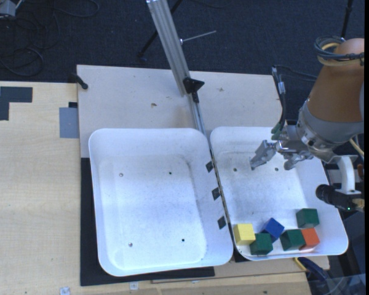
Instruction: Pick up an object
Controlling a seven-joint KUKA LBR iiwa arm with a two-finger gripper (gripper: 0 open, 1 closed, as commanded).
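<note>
Several small blocks lie along the near edge of the right bin [234, 141]: a yellow block [245, 233], a blue block [273, 227], a green block [261, 243], a second green block [292, 239], an orange block [310, 237] and a third green block [307, 217] set slightly apart. My gripper [274, 159] hangs over the middle of the right bin, well behind the blocks and apart from them. It is open, with nothing between its fingers [259, 156].
The left bin [104, 141] stands beside the right one, with a divider and black clips [216, 192] between them. A slanted aluminium rail [172, 45] rises behind the bins. The arm's orange band [338, 91] is at the right.
</note>
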